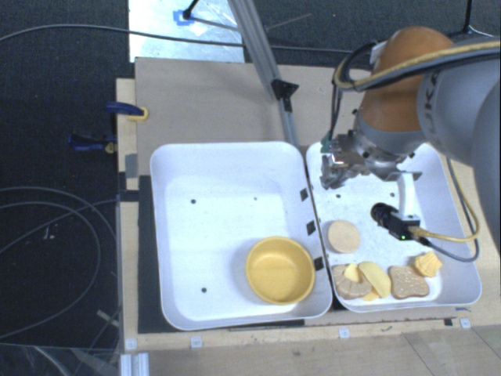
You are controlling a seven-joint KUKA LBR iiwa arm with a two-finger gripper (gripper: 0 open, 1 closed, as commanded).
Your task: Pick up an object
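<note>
Two white bins are sitting side by side on the table (211, 100). Lying in the left bin (227, 171) near its front right corner is a yellow bowl (280, 269), upright. Resting in the right bin (458, 210) are a round cracker (343, 236), a banana (374, 278), a toast slice (409, 282) and a small yellow piece (427, 265), grouped toward the front. The hand (338, 165) is hovering over the right bin's rear left portion; whether it is wide or narrow cannot be told.

No text, label, brand or number is readable anywhere on the bench
</note>
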